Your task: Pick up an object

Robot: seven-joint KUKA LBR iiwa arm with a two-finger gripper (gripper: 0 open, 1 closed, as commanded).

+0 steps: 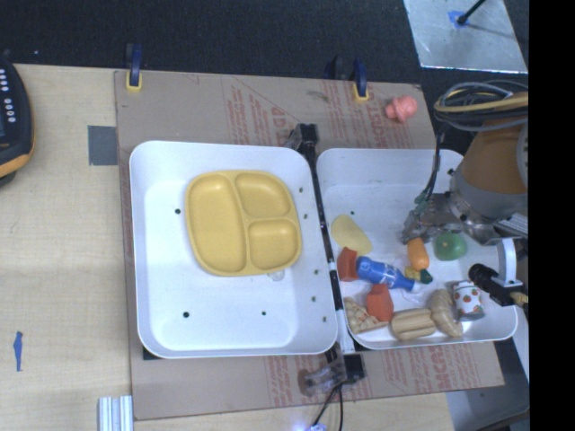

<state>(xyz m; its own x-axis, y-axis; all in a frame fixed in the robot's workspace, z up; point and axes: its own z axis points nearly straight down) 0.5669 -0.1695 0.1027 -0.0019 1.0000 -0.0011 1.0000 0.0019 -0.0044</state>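
Wooden bench (63, 241), cardboard sheet, two white bins side by side. Left bin (162, 321): yellow divided tray (243, 221) near far edge. Right bin (359, 164): toy foods heaped along near edge, among them blue bottle (386, 272), orange carrot (418, 255), green ball (449, 245), bread roll (413, 323). Gripper (424, 223) low at right edge, over carrot and ball; spread or pinched, impossible to tell. Step judged: reaching in, nothing seen held. Next: settling squarely on one piece, closing, lifting clear.
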